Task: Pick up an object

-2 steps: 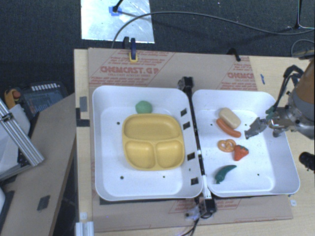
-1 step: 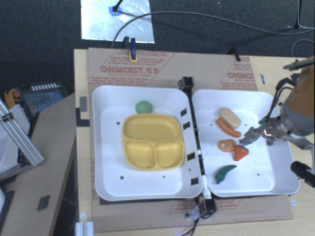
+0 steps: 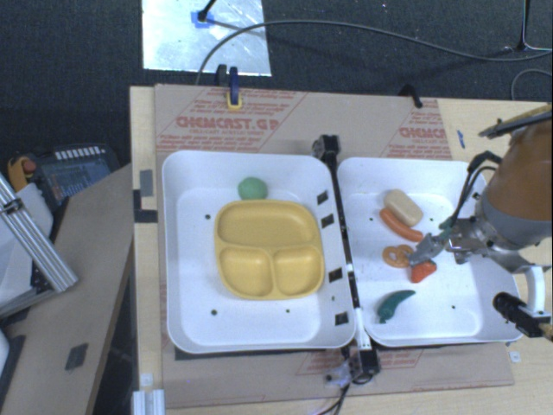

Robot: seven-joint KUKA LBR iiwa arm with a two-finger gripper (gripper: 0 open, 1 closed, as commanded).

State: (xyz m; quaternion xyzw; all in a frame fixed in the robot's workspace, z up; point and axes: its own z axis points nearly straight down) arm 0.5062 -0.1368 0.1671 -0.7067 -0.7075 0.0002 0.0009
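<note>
Pretzel (image 3: 398, 255), orange-brown and looped, lies flat in the right bin (image 3: 449, 322), and your jaws (image 3: 425, 252) sit right at its right edge. You can see the grey tips low over the bin floor, pointing left, just beside the pretzel and just above a small red-orange piece (image 3: 422, 272). Whether the tips touch either one, you can't tell from this slant. Whether the jaws are apart or together is also unclear; the tips blur into one grey shape. Nothing shows clearly between them.

Around that spot: an orange carrot-like piece (image 3: 402, 224) lies diagonally just above the pretzel, touching or almost touching a tan bread roll (image 3: 403, 206) further up. A green pepper (image 3: 394, 304) lies lower in the same bin, well apart from the jaws, toward the front-left corner.

Your arm (image 3: 518, 193) comes in from the right, its orange band over the right bin's far right side, grey wrist below it.

Left bin (image 3: 186, 318) holds a yellow divided tray (image 3: 265, 248) with three compartments, sitting near the middle. A green round piece (image 3: 252, 188) rests on the bin floor just behind the tray's back rim, touching or nearly so.

Both bins sit side by side on a brown cardboard sheet (image 3: 259, 119) on the table.
</note>
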